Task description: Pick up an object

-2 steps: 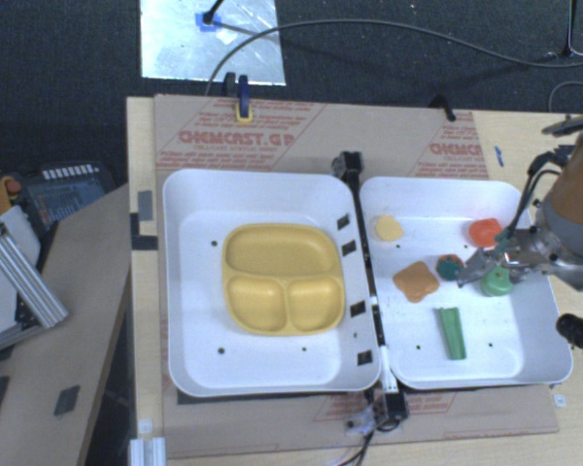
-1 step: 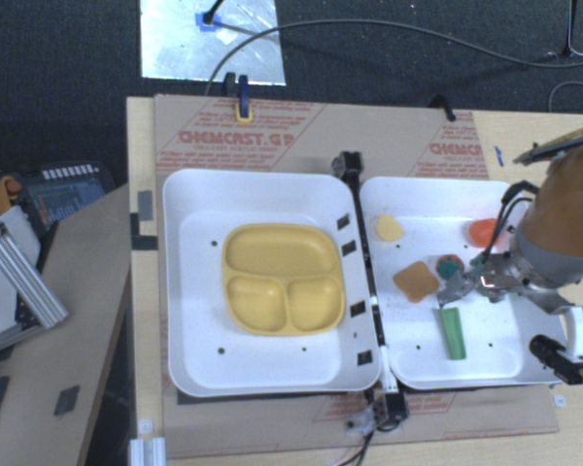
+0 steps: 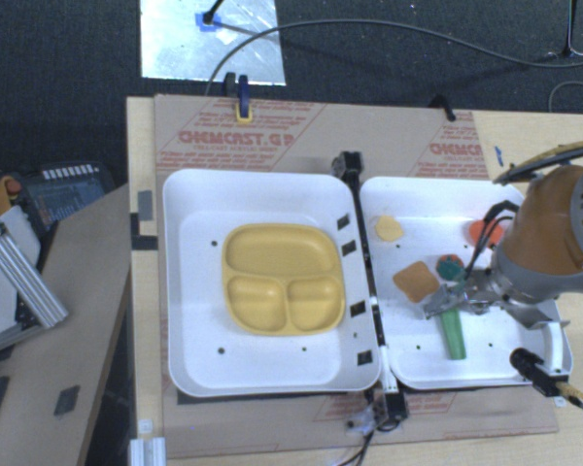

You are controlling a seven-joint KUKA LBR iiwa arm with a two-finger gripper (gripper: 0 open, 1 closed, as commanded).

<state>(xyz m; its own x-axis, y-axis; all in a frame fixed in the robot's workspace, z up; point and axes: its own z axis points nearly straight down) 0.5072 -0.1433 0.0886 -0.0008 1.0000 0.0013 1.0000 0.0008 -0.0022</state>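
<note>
At the near end of the right bin (image 3: 408, 372) lies a green stick-shaped object (image 3: 453, 334), its long side running near to far, flat on the white floor. The gripper (image 3: 448, 301) is low over its far end, grey metal fingers splayed out to the left of the arm's wrist, and the stick's top end sits right at them. From where I stand the jaws look partly spread, but whether they sit either side of the stick or merely rest above it I cannot tell; nothing is plainly pinched between them.

Just beyond the gripper is a small teal piece (image 3: 451, 266), nearly touching it, and to its left a tan, toast-like square (image 3: 416, 280). Farther back there is a pale yellow round piece (image 3: 389, 228) near the left wall of this bin, and an orange-red object (image 3: 482, 231) half hidden by the arm (image 3: 554, 241), grey with its orange band.

If the green stick is the target, I'd judge the grip wants to be square across its narrow width, a little lower on the shaft than the very tip, so it doesn't swivel or squirt out on closing. The teal piece is close enough to be caught by mistake, so the fingers should keep clear of it.

The left bin (image 3: 189, 260) holds a yellow divided tray (image 3: 278, 278), well apart from all this.
</note>
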